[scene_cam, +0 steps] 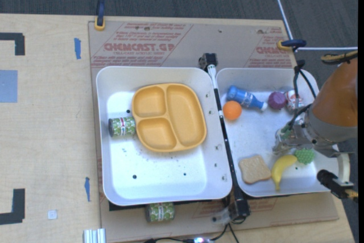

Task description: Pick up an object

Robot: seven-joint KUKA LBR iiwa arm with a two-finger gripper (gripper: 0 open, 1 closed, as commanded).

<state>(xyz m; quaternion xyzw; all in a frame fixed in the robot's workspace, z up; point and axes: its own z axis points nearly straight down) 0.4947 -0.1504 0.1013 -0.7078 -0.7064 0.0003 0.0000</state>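
The right bin holds a blue bottle, an orange ball, a purple fruit, a slice of toast, a yellow banana and a green bumpy object. My gripper hangs low over the right side of that bin, just above the banana and beside the green object. The arm's wrist covers much of it.
The left bin holds a yellow three-part plate and a small green-labelled can at its left wall. Another can lies on the bench below the bins. A divider bar runs between the bins.
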